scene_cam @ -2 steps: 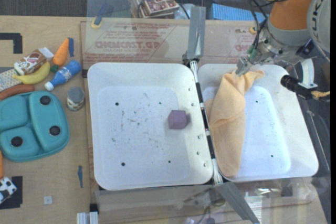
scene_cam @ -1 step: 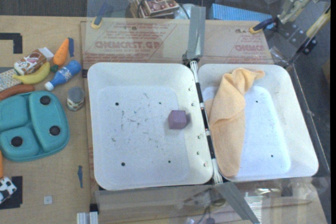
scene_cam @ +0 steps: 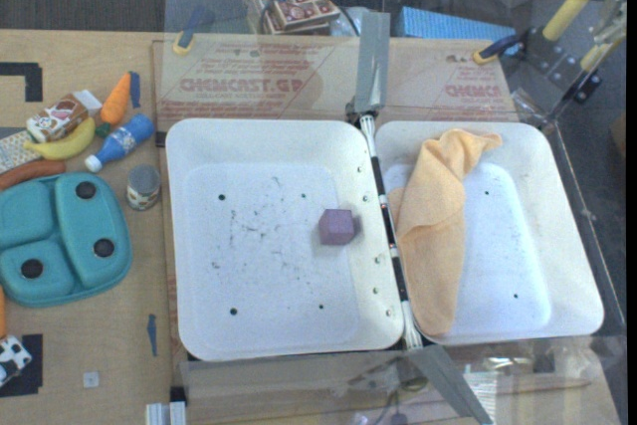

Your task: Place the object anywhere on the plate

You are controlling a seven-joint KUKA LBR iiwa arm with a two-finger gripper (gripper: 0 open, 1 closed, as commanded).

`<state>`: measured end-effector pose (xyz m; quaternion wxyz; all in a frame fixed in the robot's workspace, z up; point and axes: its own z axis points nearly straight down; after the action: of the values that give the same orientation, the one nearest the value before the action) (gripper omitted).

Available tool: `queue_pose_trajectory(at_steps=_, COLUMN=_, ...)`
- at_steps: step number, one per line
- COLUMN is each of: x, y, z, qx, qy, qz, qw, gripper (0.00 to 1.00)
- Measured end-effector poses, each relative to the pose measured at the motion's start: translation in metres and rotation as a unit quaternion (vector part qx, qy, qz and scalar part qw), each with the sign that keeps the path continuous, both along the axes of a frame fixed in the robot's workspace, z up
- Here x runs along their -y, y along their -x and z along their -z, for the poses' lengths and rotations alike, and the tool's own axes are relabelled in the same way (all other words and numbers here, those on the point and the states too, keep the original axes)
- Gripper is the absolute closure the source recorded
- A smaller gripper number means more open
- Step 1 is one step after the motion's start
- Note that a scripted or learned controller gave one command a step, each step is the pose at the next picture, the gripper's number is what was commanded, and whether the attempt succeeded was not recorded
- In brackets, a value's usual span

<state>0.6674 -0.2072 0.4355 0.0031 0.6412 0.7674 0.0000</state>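
A small purple cube-shaped block [scene_cam: 337,227] sits loose on the speckled floor of the left shallow white bin [scene_cam: 199,159] (near its right wall), within reach for a pick, while a crumpled orange cloth [scene_cam: 441,224] drapes across the right white bin [scene_cam: 557,214].

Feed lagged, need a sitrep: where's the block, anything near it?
Purple block sits loose in left bin, right of centre. Orange cloth lies in right bin. Nothing crowding the block.
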Motion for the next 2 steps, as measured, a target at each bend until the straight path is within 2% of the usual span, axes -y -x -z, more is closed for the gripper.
queue_pose_trajectory(at_steps=1, x=0.017, y=0.000, z=0.001, qx=-0.001, qy=-0.0009, qz=0.220, qw=0.9756, gripper=1.00)
queue_pose_trajectory(at_steps=2, x=0.014, y=-0.002, z=-0.010, qx=0.001, qy=0.0006, qz=0.217, qw=0.9762, gripper=1.00)
